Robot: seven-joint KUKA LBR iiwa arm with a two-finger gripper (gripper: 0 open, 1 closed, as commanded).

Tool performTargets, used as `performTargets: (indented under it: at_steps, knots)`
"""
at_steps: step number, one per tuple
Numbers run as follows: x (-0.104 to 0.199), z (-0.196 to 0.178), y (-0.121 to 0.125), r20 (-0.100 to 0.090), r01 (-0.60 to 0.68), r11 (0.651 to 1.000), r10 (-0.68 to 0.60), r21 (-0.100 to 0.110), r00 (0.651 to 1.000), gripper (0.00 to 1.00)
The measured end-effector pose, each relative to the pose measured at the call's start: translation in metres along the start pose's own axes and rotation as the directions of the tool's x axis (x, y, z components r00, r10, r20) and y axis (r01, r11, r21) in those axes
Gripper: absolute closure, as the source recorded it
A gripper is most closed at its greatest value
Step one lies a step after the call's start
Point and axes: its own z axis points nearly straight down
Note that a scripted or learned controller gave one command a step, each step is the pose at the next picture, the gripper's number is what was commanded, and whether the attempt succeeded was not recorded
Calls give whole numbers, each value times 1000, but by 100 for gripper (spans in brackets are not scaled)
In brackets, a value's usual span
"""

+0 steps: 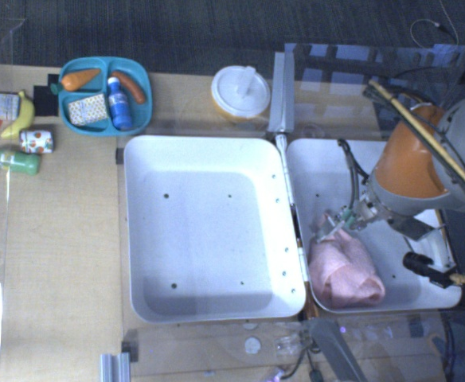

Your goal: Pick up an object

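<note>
A crumpled pink cloth (344,270) lies in the front left part of the right bin (322,165). My gripper (345,219) hangs just above the cloth's upper edge, reaching in from the right under the orange band of the arm (408,165). Its tips look close to or touching the cloth's top. I cannot make out how the fingers stand.
The left bin (149,237) sits beside the right one. On the bench at the far left are a blue divided plate (140,78) with toy food, a banana (19,116), a small can (36,141) and a green bottle (9,161). A white lidded cup (241,91) stands behind the bins.
</note>
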Motion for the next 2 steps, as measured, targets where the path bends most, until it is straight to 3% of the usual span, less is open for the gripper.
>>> performTargets:
  at_steps: [1,2]
  knots:
    - [1,12,-4,-7,-71,997,71,10,997,0]
    - [0,0,0,-1,-69,998,69,1,998,100]
